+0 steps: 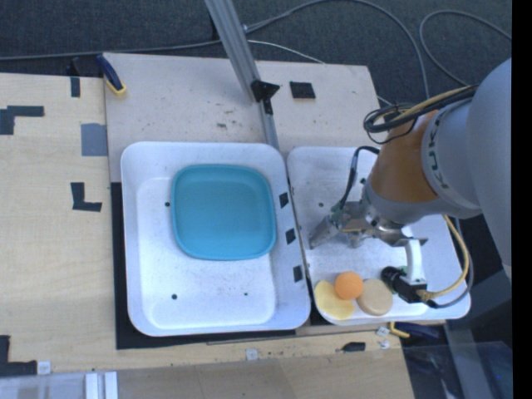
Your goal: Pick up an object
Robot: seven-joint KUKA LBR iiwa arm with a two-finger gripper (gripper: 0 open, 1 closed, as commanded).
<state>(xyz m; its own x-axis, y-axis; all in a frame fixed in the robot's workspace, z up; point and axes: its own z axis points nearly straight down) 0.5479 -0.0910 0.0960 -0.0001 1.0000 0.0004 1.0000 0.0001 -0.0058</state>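
The arm reaches over the right bin on the tabletop. The left bin holds a blue plate, lying flat. The gripper hangs low in the right bin's middle; whether its fingers are spread or pressed together cannot be told, and nothing shows between them. At that bin's near edge lie three small things touching in a row: a pale yellow disc, an orange ball and a tan round piece. All are roundish, with no clear long axis.
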